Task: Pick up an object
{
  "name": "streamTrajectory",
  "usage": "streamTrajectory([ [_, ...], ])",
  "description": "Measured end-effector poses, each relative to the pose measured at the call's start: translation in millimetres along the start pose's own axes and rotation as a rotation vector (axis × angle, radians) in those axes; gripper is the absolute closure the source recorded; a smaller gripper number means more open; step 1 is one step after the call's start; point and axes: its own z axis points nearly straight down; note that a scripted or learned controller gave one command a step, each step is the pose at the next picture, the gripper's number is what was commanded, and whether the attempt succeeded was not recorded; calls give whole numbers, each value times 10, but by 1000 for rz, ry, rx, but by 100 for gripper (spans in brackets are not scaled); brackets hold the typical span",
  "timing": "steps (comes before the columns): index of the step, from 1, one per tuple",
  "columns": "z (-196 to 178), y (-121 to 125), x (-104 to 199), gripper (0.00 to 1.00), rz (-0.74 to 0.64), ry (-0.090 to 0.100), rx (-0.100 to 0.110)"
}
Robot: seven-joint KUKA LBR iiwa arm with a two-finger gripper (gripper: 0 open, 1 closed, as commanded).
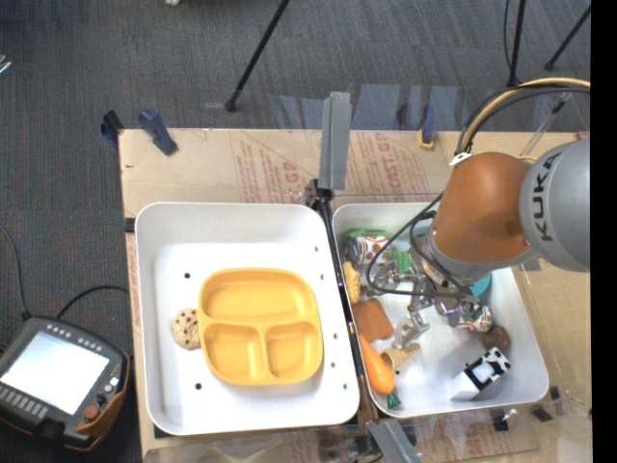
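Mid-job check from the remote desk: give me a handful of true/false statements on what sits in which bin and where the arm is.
1. The yellow tray lies in the left bin. True.
2. The cookie sits inside the tray's big compartment. False: it lies on the bin floor beside the tray's left edge.
3. The arm hangs over the right bin. True.
4. The carrot lies in the left bin. False: it is in the right bin, near its left wall.
5. The black-and-white box sits in the right bin. True.

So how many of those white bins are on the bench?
2. The left bin holds a yellow tray and a cookie. The right bin holds the mixed items under the arm.
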Motion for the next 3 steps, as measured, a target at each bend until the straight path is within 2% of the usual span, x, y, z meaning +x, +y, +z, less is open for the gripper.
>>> streamTrajectory([
  [1,4,-2,-137,0,-24,4,2],
  [2,-10,-507,-691,0,-86,-2,3],
  [3,-9,-723,-648,0,-31,-2,-3],
])
